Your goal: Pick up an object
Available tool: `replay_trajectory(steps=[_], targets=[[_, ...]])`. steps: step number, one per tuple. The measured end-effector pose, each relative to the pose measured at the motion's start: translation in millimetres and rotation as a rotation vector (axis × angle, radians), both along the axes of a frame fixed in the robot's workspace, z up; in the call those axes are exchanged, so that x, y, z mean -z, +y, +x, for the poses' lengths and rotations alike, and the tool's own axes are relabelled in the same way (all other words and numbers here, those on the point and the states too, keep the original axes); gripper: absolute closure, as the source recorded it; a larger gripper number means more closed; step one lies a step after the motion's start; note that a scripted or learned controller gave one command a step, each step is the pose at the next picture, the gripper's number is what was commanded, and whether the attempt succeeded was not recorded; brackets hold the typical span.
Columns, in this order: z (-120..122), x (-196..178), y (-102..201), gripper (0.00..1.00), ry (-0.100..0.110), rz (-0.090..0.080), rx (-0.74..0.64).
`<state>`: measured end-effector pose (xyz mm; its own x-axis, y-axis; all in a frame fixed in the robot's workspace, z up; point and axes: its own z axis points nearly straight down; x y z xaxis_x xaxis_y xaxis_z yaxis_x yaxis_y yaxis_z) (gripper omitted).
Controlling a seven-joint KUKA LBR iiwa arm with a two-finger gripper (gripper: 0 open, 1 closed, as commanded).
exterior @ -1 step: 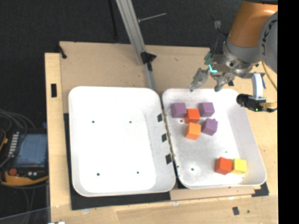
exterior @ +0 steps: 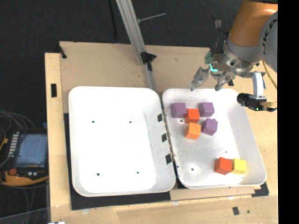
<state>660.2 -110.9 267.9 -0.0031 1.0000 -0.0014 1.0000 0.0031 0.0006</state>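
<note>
Pale wooden worktop (exterior: 112, 59) carries two bins; over the right white bin's (exterior: 252, 139) far rim the hand (exterior: 210, 82) hangs spread, holding nothing. Lone yellow cube (exterior: 240, 165) looks likeliest; descend squarely.

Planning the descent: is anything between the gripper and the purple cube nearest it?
Nothing visible. The gripper hangs above the right bin's far rim, and the purple cube lies just below with its top uncovered.
</note>
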Motion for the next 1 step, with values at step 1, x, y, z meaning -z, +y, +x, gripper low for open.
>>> replay_trajectory(steps=[1], targets=[[9.0, 50.1, -4.3, 0.0, 0.005, -0.001, 0.003]])
